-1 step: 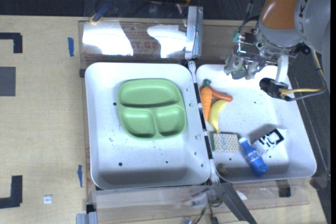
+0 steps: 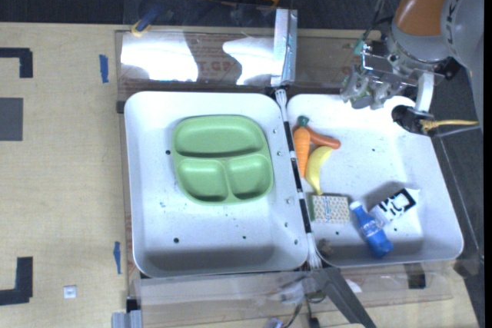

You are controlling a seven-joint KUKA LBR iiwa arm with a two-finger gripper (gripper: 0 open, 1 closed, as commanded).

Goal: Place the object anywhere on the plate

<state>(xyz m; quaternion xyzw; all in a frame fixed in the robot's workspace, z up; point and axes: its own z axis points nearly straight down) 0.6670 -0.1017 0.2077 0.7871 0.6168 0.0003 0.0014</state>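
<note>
Hovering over the back edge of the right shallow white bin [image 2: 430,165], my gripper [image 2: 367,92] hangs above bare floor, well apart from every object; whether it is released or clenched I cannot tell from this angle, and nothing sits in it.

Left shallow white bin [image 2: 146,188] carries the green three-compartment plastic plate [image 2: 223,157], my target, and nothing rests on it yet.

Now the risks, as I judge them. Orange toy carrot [image 2: 307,142] and yellow toy banana [image 2: 317,165] lie touching against the divider wall, so a descent there could clip the wall or catch both at once. Blue plastic bottle [image 2: 371,230] is round and tilted, likely to roll out of a pinch. Black-and-white printed card [image 2: 396,203] lies flat just beside it, hard to get under. Small patterned square packet [image 2: 329,208] sits near the divider, also flat. Any loose grasp could drop short while crossing to the plate.
</note>
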